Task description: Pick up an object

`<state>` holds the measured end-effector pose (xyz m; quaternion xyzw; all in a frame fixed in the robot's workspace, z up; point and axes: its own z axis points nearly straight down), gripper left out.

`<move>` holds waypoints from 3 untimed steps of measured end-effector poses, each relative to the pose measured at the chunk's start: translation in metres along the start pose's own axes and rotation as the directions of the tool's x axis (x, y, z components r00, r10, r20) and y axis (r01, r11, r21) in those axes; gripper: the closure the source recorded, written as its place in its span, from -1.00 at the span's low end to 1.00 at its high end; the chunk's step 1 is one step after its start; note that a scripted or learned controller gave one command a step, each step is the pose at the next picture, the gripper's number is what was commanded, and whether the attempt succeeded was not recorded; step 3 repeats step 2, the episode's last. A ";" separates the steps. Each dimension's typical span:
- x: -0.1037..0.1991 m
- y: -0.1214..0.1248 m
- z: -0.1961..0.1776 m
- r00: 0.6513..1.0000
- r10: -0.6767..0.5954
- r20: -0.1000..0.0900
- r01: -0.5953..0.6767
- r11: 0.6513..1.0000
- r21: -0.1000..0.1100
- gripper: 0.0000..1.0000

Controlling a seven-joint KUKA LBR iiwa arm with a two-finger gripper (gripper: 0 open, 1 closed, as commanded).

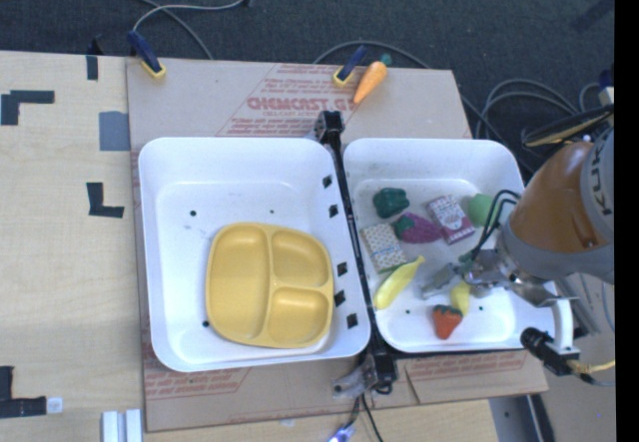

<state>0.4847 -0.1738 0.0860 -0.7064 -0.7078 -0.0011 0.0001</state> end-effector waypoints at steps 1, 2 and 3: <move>-0.001 0.000 -0.010 1.000 0.002 0.004 -0.002 1.000 -0.003 1.00; 0.096 0.000 -0.098 1.000 0.000 0.001 0.000 1.000 0.002 1.00; 0.096 0.000 -0.098 1.000 0.000 0.001 0.000 1.000 0.002 1.00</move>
